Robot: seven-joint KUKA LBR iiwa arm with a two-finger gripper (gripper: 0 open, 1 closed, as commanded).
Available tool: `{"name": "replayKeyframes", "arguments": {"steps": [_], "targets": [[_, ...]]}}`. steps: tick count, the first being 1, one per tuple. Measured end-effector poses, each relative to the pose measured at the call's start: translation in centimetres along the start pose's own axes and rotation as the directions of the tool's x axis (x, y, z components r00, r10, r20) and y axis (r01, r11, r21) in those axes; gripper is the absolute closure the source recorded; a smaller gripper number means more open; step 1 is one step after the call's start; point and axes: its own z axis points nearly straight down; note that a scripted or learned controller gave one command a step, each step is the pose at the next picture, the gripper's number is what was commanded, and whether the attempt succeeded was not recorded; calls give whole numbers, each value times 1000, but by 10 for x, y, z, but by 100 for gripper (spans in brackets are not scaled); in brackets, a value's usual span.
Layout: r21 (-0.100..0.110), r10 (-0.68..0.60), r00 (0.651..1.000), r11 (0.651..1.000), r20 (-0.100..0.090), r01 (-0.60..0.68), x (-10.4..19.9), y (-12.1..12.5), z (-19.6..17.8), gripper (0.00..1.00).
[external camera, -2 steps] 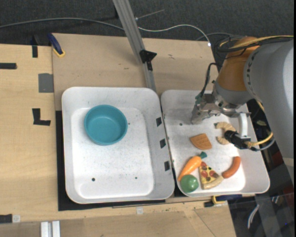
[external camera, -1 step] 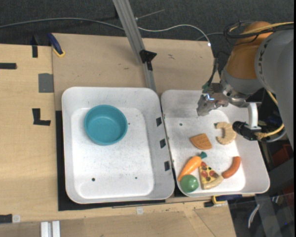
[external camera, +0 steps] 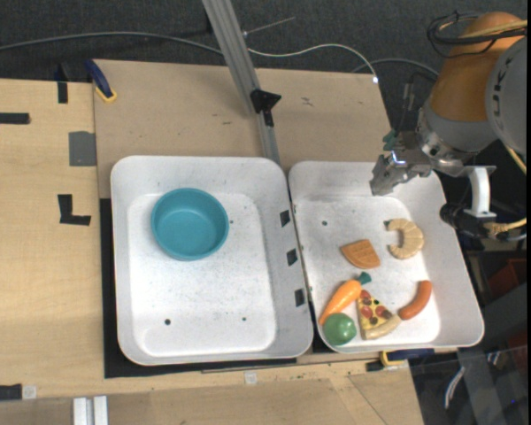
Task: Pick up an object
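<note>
- The arm (external camera: 473, 87) is reaching in from three o'clock, its gripper (external camera: 385, 180) hanging over the right bin (external camera: 314, 184) near that bin's twelve o'clock rim.
- Whether the gripper is open or closed I cannot tell; nothing is showing between its tips.
- A croissant (external camera: 405, 238) is lying at about five o'clock of the gripper, apart from it.
- A toast-like wedge (external camera: 362, 254) is sitting near the croissant at its eight o'clock.
- A carrot (external camera: 342, 297), green ball (external camera: 339, 328), pizza slice (external camera: 375, 314) and sausage (external camera: 415, 300) are crowding the six o'clock end.
- A blue bowl (external camera: 190, 224) is resting in the left bin (external camera: 128, 326).
</note>
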Motion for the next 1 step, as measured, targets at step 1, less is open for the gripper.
{"name": "replayKeyframes", "arguments": {"steps": [1], "targets": [[-1, -1, 1000, 1000, 0, 1, -1, 11, -55, 100]]}}
